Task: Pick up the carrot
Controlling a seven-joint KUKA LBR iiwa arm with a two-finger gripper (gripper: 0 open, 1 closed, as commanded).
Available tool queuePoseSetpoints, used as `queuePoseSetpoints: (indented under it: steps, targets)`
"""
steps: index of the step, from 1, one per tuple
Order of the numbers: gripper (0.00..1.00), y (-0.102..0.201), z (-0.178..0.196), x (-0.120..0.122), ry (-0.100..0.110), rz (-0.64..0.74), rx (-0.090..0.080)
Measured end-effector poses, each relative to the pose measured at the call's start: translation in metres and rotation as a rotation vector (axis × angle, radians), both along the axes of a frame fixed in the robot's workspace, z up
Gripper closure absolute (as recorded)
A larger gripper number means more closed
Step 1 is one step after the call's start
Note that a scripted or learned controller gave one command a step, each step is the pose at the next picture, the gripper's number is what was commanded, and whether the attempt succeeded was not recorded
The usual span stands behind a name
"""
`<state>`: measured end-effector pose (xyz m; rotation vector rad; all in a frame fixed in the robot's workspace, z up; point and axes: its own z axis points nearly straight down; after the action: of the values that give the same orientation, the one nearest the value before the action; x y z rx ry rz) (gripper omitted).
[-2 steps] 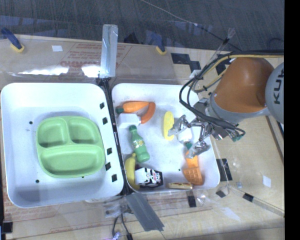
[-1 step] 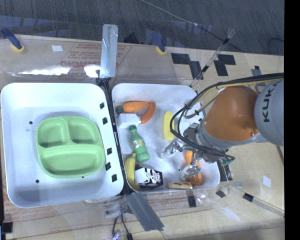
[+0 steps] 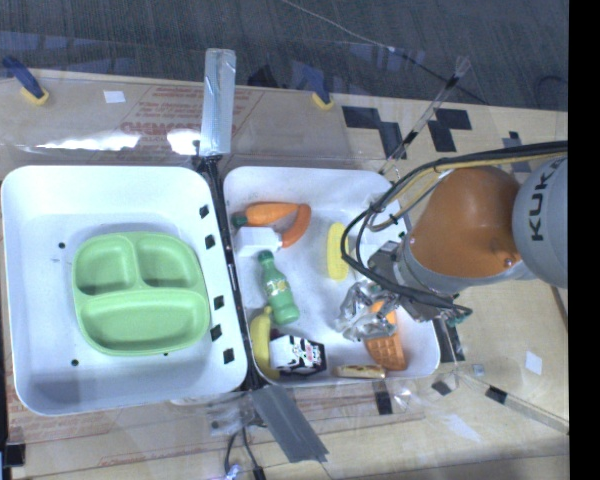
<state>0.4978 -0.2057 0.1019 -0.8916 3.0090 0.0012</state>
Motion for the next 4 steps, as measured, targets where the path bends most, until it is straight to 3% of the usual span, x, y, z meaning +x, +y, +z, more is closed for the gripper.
queuePoseSetpoints:
  steps: [1,2,3,4]
  targets:
    - [1.00,0.055,0.046,0.005,-0.001,-0.021,-0.003]
    - [0.00,0.055,0.045,0.004,0.001,-0.020,-0.002]
    - [0.00,0.002,-0.008,-0.004,0.007,-0.125,0.000]
    - [1.00,0.005,0.003,-0.002,0.003,-0.117,0.000]
